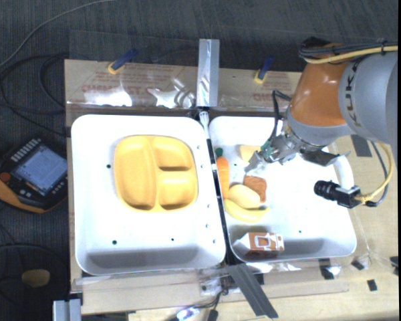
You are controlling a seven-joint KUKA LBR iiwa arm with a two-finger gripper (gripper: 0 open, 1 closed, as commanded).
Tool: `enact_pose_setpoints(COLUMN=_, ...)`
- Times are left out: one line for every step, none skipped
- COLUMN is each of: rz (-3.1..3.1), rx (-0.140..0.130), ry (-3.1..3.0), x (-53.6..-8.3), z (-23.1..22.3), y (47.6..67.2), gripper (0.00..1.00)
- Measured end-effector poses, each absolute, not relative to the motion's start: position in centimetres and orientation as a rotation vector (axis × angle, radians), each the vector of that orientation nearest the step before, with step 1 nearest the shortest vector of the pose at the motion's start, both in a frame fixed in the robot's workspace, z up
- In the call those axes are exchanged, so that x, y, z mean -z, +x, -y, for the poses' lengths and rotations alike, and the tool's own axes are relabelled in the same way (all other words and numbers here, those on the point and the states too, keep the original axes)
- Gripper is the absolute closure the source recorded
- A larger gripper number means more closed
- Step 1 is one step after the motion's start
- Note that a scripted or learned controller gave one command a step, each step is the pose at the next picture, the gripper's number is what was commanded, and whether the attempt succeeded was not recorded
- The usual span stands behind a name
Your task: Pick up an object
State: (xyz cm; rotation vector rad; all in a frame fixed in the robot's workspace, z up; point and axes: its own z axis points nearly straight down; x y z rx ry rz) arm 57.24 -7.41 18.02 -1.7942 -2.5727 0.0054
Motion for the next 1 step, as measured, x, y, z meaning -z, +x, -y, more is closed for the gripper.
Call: enact_pose_setpoints(rz=2.309, rx=-0.011, ry=-2.125, x=-20.68, z=5.09, y=61.59, gripper=1.00)
